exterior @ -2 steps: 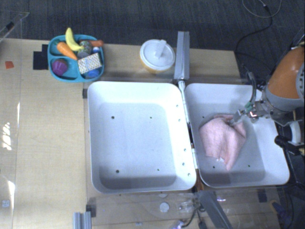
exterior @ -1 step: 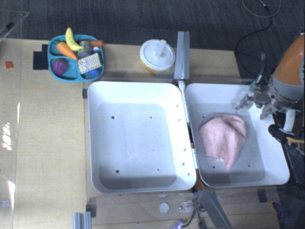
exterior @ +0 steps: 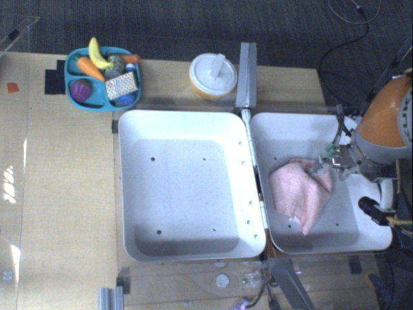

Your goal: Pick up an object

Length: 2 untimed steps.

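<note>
Pink cloth [exterior: 298, 196] lies crumpled in the right bin [exterior: 368, 237], its upper right edge beneath the gripper [exterior: 330, 162] (whether the fingers have closed on it I cannot tell), so grasping seems underway; lifting comes next.

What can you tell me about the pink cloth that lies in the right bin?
The soft pink cloth looks like a thin fabric, crumpled into a loose heap with folds. It lies on the floor of the right shallow white bin, towards that bin's left half, and narrows to a point near the front. The two-finger gripper is at its upper right corner, where the cloth seems drawn up slightly.
</note>
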Each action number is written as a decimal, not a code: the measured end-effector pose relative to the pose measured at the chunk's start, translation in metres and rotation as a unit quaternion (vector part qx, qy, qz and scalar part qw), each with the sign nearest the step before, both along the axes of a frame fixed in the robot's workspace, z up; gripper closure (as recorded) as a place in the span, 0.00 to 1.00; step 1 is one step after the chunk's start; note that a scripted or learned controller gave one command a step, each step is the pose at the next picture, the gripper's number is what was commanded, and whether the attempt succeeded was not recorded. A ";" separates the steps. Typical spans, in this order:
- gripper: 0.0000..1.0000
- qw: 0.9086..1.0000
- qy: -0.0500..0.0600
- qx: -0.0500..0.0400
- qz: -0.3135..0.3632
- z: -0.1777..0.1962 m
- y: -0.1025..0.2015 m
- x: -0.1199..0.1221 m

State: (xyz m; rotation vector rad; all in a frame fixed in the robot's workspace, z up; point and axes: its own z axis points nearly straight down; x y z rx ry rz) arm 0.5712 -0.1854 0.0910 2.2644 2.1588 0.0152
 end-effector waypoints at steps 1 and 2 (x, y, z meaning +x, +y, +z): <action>0.00 0.997 -0.001 -0.002 0.078 0.000 0.042 0.004; 1.00 0.997 -0.005 -0.001 0.079 0.013 0.043 0.007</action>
